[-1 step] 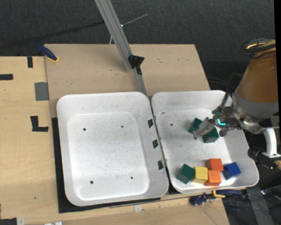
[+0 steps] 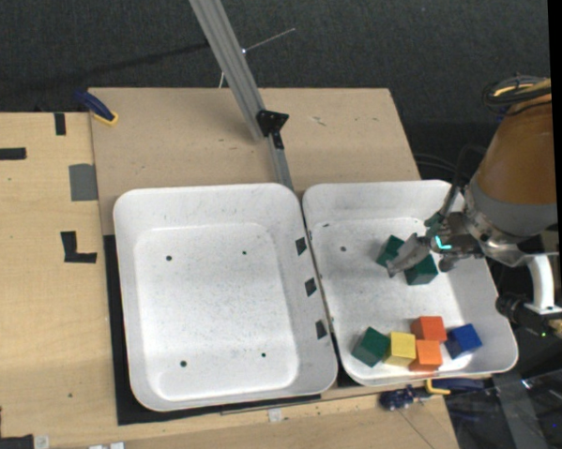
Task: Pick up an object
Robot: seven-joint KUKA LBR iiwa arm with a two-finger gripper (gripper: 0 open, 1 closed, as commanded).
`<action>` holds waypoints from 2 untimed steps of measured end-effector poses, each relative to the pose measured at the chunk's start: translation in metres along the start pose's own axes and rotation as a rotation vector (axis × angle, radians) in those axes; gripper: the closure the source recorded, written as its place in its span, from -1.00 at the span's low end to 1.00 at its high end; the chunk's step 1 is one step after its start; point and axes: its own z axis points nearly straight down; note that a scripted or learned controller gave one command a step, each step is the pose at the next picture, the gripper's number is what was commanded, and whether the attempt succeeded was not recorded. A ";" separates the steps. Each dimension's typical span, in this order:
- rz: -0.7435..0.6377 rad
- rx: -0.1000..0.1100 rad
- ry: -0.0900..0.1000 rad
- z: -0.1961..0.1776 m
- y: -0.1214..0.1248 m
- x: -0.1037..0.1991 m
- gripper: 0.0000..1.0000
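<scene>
Hovering mid right bin (image 2: 374, 197), my pincer (image 2: 409, 256) touches two dark green blocks (image 2: 421, 273); grip state I cannot tell. Open floor lies beyond; coloured cubes (image 2: 417, 343) crowd the near rim.

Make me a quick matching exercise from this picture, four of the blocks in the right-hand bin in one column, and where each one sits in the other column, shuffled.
Things:
1. blue block
2. yellow block
3. dark green block
4. green block

Places:
A. up the bin, right by the gripper
B. left end of the cluster at the bin's near edge
C. right end of that cluster
D. in the cluster, between the green block and an orange block

Pairs: 1-C, 2-D, 3-A, 4-B
</scene>
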 end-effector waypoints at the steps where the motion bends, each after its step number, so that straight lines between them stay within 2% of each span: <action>1: 0.002 0.006 0.000 0.060 -0.003 -0.008 -1.00; 2: 0.002 0.008 0.001 0.124 -0.008 -0.008 -1.00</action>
